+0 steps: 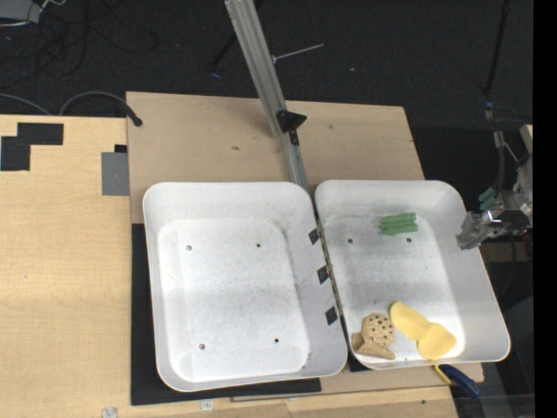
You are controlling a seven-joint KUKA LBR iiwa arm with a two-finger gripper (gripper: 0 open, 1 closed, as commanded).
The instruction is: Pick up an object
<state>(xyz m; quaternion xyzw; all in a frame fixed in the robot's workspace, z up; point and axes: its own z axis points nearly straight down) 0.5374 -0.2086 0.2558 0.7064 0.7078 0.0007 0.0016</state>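
The right bin [470,268] holds three things. A small green object [398,225] lies near its far side. A yellow object [421,329] rests at the near right corner, and a tan, speckled, biscuit-like piece [375,333] sits just left of it. My gripper [480,229] hangs at the right rim of this bin, about level with the green object and well to its right. It is small and partly cut off in the camera view. Nothing shows in its grasp.
The left bin [174,207] stands beside the right one, with a row of black clips [323,273] on the shared edge. A slanted metal rail [261,68] rises behind the bins. Light wooden bench surface lies to the left.
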